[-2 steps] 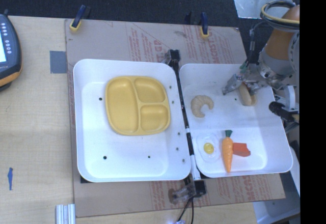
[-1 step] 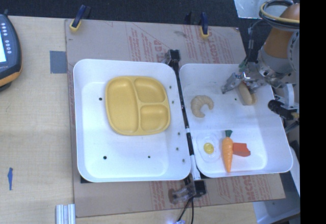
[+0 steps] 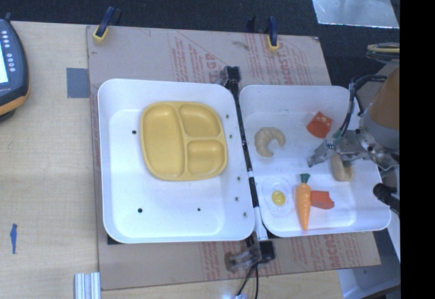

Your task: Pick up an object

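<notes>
My hand [image 3: 338, 155] hangs over the right-hand shallow white bin [image 3: 289, 97], near its right edge, and I cannot tell how far it is open or whether it grips anything. A pale beige rounded lump [image 3: 340, 168] lies directly under it, touching or just beside the metal. Toward the bin's far right corner sits a red-orange wedge-shaped block [image 3: 319, 125]. Near the left wall lies a tan plastic croissant [image 3: 269, 141]. Along the near edge are a toy fried egg with a yellow yolk [image 3: 278, 198], an orange plastic carrot with a green top [image 3: 303, 204], and a flat red piece [image 3: 321, 200] touching the carrot's right side. The left-hand white bin [image 3: 122, 216] on the desk [image 3: 47, 182] carries a yellow divided plastic plate [image 3: 183, 140] toward its far edge.
</notes>
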Controlling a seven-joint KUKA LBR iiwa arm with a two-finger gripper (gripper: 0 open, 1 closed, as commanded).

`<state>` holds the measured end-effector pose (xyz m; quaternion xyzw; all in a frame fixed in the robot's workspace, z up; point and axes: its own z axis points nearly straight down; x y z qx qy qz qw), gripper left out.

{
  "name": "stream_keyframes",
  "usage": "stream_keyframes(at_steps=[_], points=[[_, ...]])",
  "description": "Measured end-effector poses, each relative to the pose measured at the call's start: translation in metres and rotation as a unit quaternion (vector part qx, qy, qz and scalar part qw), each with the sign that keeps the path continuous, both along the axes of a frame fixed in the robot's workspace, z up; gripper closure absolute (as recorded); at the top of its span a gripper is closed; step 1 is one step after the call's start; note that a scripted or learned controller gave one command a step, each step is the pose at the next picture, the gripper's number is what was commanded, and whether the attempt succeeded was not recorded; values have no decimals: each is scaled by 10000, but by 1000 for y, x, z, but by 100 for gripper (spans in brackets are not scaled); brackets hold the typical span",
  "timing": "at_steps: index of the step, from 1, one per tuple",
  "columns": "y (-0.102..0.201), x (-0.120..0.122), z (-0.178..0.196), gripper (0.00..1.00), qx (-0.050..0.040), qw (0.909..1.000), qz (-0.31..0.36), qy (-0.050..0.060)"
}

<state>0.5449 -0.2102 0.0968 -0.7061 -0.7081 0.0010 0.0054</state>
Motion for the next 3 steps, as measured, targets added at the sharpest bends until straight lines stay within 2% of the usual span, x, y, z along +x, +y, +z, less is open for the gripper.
stream_keyframes(at_steps=[1, 2, 3], points=[[11, 96, -3, 0, -38, 10000, 29, -73], [60, 113, -4, 0, -38, 10000, 27, -53], [57, 115, 11, 100, -51, 9999, 38, -86]])
